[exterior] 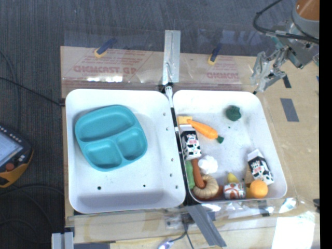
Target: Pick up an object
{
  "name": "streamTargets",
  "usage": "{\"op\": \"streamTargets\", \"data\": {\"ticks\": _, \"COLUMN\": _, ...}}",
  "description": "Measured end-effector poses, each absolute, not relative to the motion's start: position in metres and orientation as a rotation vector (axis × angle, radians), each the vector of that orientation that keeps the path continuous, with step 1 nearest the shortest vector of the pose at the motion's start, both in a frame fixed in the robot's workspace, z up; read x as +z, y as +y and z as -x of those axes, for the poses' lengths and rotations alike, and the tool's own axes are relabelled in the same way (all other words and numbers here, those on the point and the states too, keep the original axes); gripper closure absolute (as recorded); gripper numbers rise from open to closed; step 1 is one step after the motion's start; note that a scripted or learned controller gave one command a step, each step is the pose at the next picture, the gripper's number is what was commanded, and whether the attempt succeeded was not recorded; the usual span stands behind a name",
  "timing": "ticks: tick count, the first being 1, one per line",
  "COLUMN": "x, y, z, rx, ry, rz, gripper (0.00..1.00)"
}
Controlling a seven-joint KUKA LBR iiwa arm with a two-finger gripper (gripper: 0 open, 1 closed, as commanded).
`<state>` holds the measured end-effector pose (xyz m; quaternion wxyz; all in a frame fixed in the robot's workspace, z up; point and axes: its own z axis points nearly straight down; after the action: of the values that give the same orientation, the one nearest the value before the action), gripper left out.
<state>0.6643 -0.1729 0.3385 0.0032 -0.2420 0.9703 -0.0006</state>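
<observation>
My gripper (264,75) hangs above the bench just past the far right corner of the right bin (262,119), its metal fingers spread apart with nothing between them. Inside the right bin lie a carrot (203,129), a dark green broccoli piece (233,113), two small milk cartons (191,145) (259,167), a white ball (208,165), a bagel (206,188), a red sausage (198,176), a red can (233,191) and an orange (258,189). Most of these crowd the near and left side of the bin.
The left bin (155,185) holds a teal divided plate (110,136). A metal divider post (171,56) rises between the bins at the back. Cables (272,14) trail from the arm at top right. A handheld pendant (11,157) lies on the floor at far left.
</observation>
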Motion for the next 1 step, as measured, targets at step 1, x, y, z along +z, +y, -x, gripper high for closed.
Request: {"op": "streamTargets", "data": {"ticks": 1, "x": 0.352, "y": -0.2173, "z": -0.6639, "rx": -0.002, "ry": 2.893, "rz": 1.209, "gripper": 1.0}}
